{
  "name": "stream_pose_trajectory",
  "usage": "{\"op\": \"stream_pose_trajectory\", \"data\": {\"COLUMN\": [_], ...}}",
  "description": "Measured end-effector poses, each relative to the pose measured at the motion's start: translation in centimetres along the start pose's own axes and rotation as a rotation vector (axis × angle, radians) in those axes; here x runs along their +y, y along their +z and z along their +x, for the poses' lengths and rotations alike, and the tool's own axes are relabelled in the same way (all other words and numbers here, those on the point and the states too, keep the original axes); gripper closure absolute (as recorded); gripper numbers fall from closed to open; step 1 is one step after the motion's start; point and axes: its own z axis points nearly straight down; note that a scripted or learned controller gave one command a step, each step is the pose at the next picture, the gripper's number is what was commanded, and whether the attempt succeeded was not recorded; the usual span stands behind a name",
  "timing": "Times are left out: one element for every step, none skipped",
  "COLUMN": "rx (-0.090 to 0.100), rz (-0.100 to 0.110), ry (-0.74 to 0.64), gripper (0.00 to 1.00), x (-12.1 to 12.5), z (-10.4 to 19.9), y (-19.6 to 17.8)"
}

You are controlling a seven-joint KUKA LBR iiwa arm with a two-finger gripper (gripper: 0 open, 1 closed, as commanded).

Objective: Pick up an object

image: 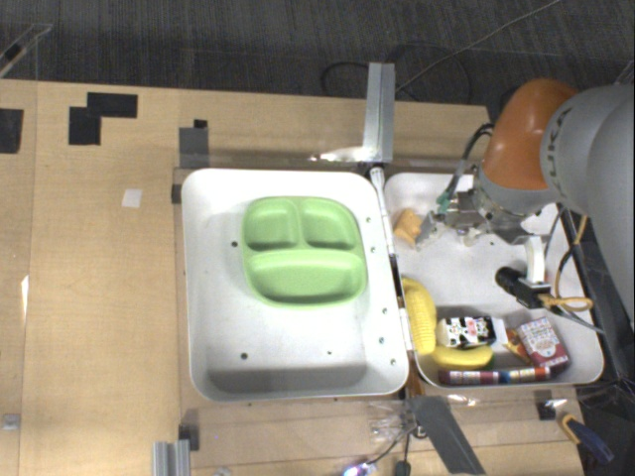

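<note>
Gripper (446, 216) low in right bin (595, 360), just beside tan lump (408, 226); grip state unclear; nothing visibly lifted, pick not yet done

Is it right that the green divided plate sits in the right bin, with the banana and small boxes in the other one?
Not quite. The camera view shows the green divided plate in the left bin. The banana and small boxes lie in the right bin, where the gripper is.
</note>
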Motion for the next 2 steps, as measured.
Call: {"op": "stream_pose_trajectory", "data": {"rx": [-0.003, -0.003], "rz": [-0.009, -0.010], "ry": [0.028, 0.027], "gripper": [0.00, 0.00], "x": [-9.91, -9.87], "z": [-2.84, -2.83], "y": [0.27, 0.27]}}
